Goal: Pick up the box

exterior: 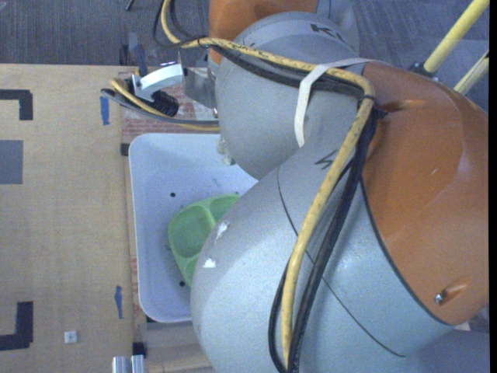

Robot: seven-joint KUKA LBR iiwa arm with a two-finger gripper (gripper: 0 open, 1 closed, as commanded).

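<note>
We cannot make out any box here: the bulky grey-and-orange arm (334,208) covers most of the scene, and its gripper's state we cannot tell. We count one shallow white plastic bin (151,208), its right part hidden under the arm. Inside lies one green moulded plastic dish (192,235), smooth and compartmented, partly covered by the arm. One yellow cable (326,200) and a black one run along the glossy casing. Left lies a flat tan cardboard sheet (62,208) with black corner marks.
</note>
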